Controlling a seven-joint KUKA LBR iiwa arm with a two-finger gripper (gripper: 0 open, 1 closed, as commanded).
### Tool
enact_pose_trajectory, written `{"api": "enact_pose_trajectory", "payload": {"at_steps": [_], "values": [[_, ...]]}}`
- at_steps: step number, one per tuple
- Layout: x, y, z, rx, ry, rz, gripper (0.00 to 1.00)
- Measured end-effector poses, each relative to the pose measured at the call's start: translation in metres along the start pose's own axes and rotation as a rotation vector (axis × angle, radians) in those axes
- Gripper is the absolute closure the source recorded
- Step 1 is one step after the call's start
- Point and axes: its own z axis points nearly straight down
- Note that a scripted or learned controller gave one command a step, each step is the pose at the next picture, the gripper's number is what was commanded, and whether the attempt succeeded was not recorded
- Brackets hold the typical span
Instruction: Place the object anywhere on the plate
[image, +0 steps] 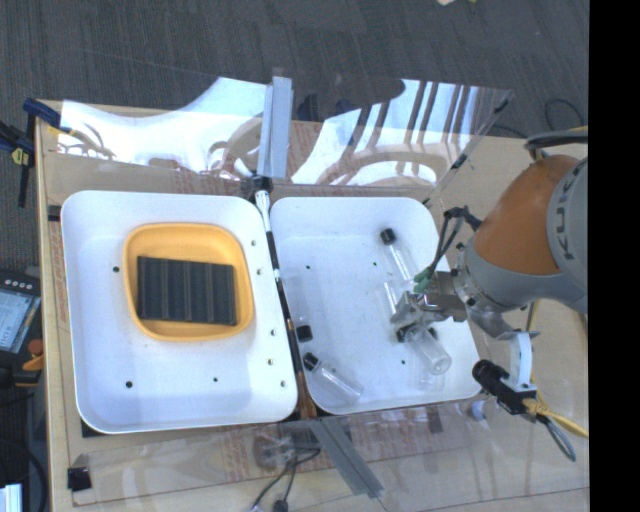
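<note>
Camera view, square yellow plate with ribbed dark centre, clear tubes in right bin, jaws state unclear.

Grey arm reaching from right, pincer lowered

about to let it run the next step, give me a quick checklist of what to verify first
1. Plate in the left bin, flat: ok.
2. Dark ridged block covers the plate's middle, rim free: cannot tell if there is room.
3. Hand low in the right bin: ok.
4. Object between its fingers: cannot tell.
5. Clear vials loose in the right bin, one by the hand, one near the front: ok.
</note>
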Motion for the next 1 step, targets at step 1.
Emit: {"api": "enact_pose_trajectory", "payload": {"at_steps": [1], "values": [[0.0437, 0.0053, -0.0039, 0.004, 0.002, -0.167, 1.0]]}}
